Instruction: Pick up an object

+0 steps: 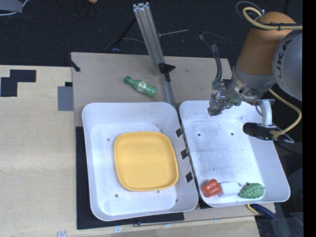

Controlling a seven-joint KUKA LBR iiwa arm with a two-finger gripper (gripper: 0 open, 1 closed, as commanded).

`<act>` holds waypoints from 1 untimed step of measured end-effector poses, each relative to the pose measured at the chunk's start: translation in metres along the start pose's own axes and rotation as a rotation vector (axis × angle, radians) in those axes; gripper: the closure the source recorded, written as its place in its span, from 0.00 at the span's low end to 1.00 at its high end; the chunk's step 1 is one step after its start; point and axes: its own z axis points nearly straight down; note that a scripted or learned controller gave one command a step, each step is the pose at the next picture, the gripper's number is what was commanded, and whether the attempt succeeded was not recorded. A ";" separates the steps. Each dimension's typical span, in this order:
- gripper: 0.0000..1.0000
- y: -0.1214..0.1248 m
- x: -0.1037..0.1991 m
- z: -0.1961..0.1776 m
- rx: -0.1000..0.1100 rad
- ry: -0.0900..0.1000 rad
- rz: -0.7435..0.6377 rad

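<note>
My gripper hangs over the far edge of the right bin, near its top left corner, with nothing seen between its fingers. At the near end of that bin lie a red pepper-like toy, a small white piece and a green bunch of grapes, side by side. A yellow square plate lies flat in the middle of the left bin.
A green toy bottle lies on the bench behind the left bin. A slanted aluminium rail rises from behind the bins' join. Black clips sit along the wall between the bins.
</note>
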 end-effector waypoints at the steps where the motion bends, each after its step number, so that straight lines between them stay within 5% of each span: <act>1: 1.00 -0.023 0.057 -0.002 0.001 0.000 -0.001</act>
